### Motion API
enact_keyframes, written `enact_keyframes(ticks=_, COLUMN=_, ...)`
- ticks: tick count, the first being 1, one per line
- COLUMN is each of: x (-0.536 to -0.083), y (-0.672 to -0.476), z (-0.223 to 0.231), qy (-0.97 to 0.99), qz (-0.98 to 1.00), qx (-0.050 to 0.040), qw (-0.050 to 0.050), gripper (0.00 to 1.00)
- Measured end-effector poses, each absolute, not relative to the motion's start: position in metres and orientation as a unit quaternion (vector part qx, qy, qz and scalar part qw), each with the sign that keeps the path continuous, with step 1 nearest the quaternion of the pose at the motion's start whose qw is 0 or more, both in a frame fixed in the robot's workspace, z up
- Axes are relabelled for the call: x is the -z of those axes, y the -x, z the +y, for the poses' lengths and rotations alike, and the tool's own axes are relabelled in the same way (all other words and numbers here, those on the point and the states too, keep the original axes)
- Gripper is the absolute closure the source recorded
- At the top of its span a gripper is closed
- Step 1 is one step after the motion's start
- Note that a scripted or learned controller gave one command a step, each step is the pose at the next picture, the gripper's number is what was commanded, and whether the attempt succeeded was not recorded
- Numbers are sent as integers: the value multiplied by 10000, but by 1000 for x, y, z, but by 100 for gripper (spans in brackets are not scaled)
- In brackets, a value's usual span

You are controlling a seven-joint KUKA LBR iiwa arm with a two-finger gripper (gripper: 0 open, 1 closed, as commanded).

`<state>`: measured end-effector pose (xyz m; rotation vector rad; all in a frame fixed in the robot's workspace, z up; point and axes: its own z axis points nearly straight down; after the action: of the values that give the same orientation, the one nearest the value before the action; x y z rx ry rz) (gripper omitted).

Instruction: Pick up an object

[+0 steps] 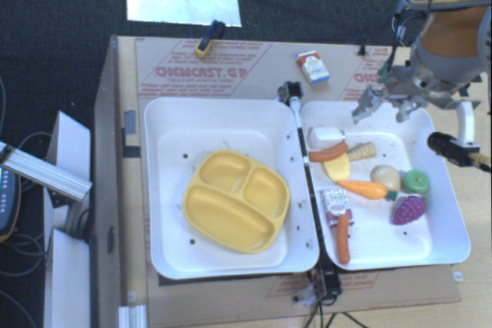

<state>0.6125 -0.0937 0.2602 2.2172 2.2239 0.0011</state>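
My gripper [384, 109] hangs open above the far edge of the right bin [446, 242], its two fingers spread with nothing between them. Below it in that bin lie several toy foods: a white block [326, 136], a sausage [328, 153], a corn piece [363, 151], a yellow wedge [337, 169], a carrot [363, 188], a pale egg [385, 177], a green round piece [416, 181], purple grapes [409, 209], a wrapped packet [336, 202] and a second carrot [343, 238].
The left bin [165, 165] holds a yellow divided plate [236, 200]. A small red and white box [313, 66] and a yellow and black tool [208, 39] lie on the cardboard behind the bins. A black fitting [453, 147] juts over the right bin's right rim.
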Motion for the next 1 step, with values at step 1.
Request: enact_keyframes(ticks=1, x=-105, y=-632, z=-95, qy=-7063, qz=7079, qx=-13, qw=17, gripper=0)
